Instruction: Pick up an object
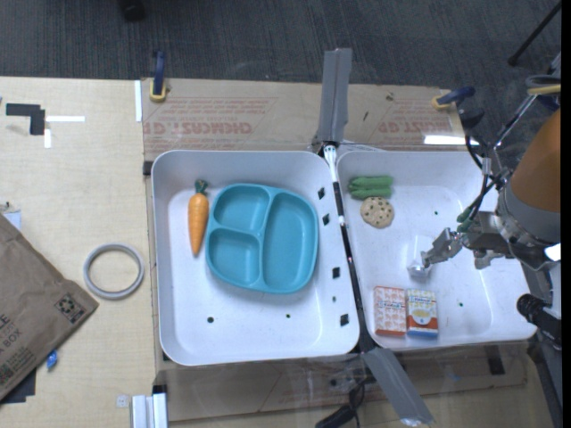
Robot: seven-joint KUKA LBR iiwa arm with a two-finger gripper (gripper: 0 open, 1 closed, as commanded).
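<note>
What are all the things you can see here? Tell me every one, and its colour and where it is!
Bins: 2, white, side by side on the bench.
Carrot: 1, orange with green top, left bin, beside the plate.
Divided plate: 1, teal, middle of the left bin.
Green vegetable: 1, green, top of the right bin.
Cookie: 1, tan with dark chips, just below the green vegetable.
Small boxes: 2, one red and white, one yellow and blue, touching, bottom of the right bin.
Tape ring: 1, grey, on the bench left of the bins.
Cardboard box: 1, brown, far left.
Clamps: 2, blue and yellow, behind the bins.
Gripper: 1, grey metal, over the right bin.
</note>
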